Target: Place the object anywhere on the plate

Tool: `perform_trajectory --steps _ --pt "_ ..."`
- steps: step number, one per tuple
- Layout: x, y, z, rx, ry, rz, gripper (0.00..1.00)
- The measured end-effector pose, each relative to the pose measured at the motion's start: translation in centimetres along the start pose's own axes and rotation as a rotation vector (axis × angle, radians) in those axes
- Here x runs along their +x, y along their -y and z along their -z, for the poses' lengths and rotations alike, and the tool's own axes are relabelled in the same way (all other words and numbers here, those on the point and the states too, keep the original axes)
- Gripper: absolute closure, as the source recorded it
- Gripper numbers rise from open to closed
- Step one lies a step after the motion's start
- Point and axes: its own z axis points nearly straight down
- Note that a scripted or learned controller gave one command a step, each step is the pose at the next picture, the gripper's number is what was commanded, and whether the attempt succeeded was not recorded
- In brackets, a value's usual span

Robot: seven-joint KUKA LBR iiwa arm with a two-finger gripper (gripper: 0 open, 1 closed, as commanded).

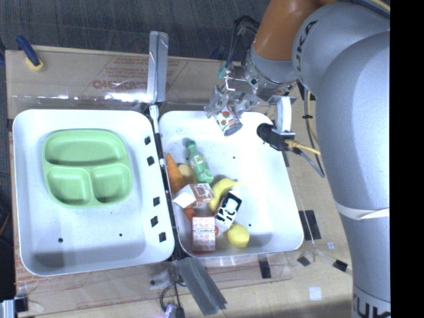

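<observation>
A green divided plate [86,152] lies in the left bin [40,244], with nothing on it. My gripper [227,113] hangs over the far edge of the right bin [278,197]. Its fingers are shut on a small white cup-like object with red spots [230,122], which is tilted and lifted off the bin floor. The plate is well to the left of the gripper, across the divider between the bins.
The right bin holds a pile near its left front: a green bottle [197,161], a carrot [173,171], a banana [222,189], a lemon [238,236], two small cartons [203,233] and a black-and-white card [228,210]. A metal divider bar [158,65] stands between the bins.
</observation>
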Motion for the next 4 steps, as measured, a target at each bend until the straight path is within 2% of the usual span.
perform_trajectory --steps 1,2,3,4 --pt "8.9 0.9 -5.2 0.0 0.001 -0.022 1.0" --pt "16.0 4.0 -5.2 0.001 0.002 0.147 1.0" --pt "21.9 7.9 -2.9 0.001 0.003 0.336 1.0" --pt "21.8 7.9 -2.9 0.0 0.003 0.335 0.0"
